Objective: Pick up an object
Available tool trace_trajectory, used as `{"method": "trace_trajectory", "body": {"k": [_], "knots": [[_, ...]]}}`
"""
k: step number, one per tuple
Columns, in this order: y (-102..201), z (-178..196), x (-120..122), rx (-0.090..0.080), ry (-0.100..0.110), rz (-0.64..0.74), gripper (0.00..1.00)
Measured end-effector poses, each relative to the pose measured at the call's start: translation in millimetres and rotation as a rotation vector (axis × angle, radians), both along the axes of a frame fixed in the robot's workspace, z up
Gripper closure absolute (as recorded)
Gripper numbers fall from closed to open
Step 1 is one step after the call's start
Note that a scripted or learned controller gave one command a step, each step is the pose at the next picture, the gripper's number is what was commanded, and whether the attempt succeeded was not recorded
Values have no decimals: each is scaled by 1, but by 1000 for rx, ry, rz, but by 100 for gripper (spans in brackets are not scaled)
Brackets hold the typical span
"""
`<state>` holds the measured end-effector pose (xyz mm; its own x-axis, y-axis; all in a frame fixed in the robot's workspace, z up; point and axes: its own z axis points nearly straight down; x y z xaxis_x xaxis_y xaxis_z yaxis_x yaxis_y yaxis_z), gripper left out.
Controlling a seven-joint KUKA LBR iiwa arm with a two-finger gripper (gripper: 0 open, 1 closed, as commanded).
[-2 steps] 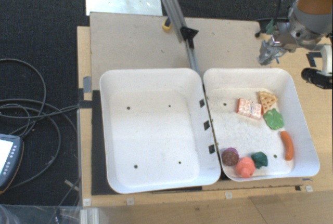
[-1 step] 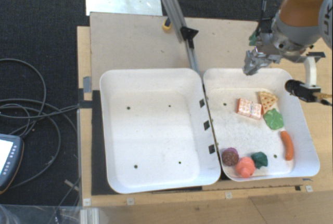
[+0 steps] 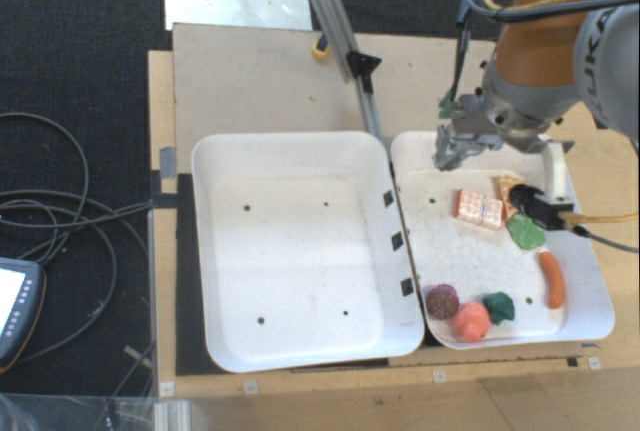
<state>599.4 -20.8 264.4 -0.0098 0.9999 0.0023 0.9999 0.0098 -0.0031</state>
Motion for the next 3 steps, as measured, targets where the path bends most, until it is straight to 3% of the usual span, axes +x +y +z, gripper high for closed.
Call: {"method": "trace_trajectory", "body": {"k": [3], "knots": [[117, -29, -52, 0, -2, -1, 100]]}}
